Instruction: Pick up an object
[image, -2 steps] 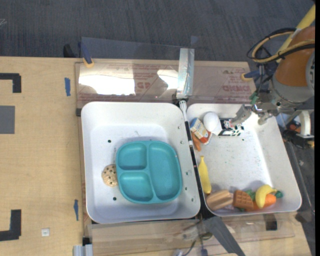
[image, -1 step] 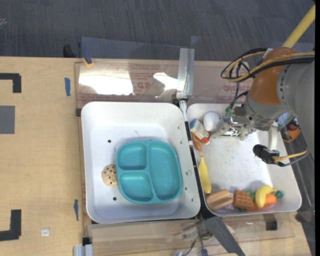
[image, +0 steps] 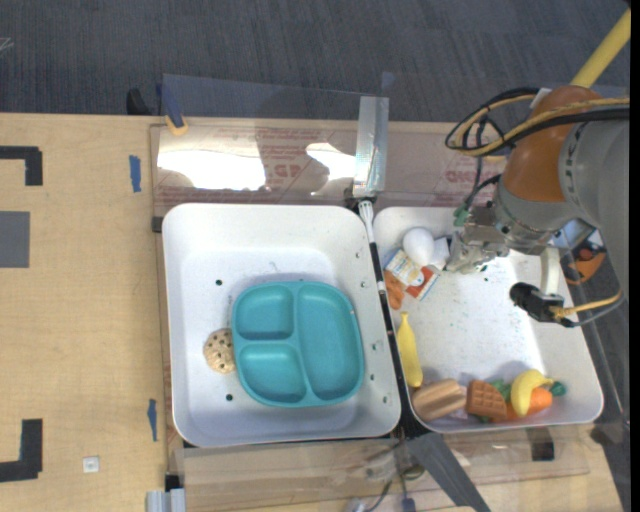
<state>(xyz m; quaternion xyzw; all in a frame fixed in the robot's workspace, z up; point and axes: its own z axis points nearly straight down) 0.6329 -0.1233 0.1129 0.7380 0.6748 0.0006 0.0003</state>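
My gripper (image: 468, 252) hangs low over the back part of the right bin (image: 500, 320), under the grey wrist with the orange band. Just to its left lie a white egg-shaped object (image: 418, 243) and a small orange and white carton (image: 408, 278). The gripper stands beside them, and I see nothing held in it. A yellow banana-like piece (image: 408, 350) lies along the bin's left wall. Along the front edge sit a bread roll (image: 437, 398), a brown waffle (image: 486, 398) and a yellow and orange toy fruit (image: 530, 392).
The left bin (image: 200, 260) holds a teal divided plate (image: 297, 342) with a cookie (image: 219, 350) at its left side. A metal divider (image: 371, 150) rises behind the bins. Black cables (image: 545, 300) trail off the arm over the right bin's right side.
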